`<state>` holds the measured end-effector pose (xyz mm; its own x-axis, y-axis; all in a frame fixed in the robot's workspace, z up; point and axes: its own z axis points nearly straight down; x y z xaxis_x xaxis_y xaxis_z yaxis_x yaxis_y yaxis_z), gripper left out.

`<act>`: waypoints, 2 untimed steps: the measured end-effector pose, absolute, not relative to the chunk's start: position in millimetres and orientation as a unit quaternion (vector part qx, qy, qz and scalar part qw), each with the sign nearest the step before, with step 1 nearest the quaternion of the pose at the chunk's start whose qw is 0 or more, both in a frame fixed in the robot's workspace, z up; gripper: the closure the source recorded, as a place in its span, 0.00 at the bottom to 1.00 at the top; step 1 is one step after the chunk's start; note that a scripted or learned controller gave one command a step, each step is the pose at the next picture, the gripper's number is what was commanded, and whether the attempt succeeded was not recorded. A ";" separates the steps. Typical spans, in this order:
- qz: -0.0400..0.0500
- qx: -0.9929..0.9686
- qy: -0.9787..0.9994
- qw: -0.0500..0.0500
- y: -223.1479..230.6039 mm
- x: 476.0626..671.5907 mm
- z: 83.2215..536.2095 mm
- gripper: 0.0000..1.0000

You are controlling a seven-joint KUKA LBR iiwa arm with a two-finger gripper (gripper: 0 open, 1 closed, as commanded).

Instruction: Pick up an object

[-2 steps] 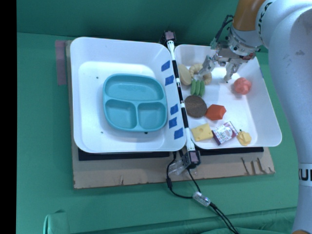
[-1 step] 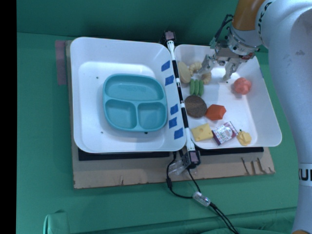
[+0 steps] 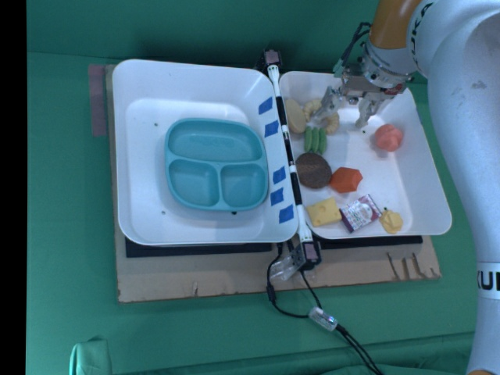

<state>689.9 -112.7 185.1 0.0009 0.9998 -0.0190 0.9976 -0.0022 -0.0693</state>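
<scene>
My end effector (image 3: pixel 344 108) hung over the far part of the right bin (image 3: pixel 418 186), its two fingers spread wide with nothing between them. One fingertip (image 3: pixel 323 114) sat just above the corn cob (image 3: pixel 330 120); the other pointed down near the pink peach (image 3: pixel 387 137). Below lay the green pea pods (image 3: pixel 316 139), a brown patty (image 3: pixel 313 169), a red pepper piece (image 3: pixel 345 180), a cheese wedge (image 3: pixel 323 211), and a small packet (image 3: pixel 360 212). The teal divided plate (image 3: pixel 216 164) rested in the left bin (image 3: pixel 141 209).
</scene>
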 end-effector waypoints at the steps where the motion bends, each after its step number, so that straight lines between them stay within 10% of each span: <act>1: 0.029 -0.707 -0.706 0.017 -110.7 690.7 185.2 0.00; 2: 0.029 -0.707 -0.706 0.016 -110.2 690.8 185.2 0.00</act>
<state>690.8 -110.2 185.2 0.0008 0.9998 -0.0187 0.9979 -0.0020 -0.0643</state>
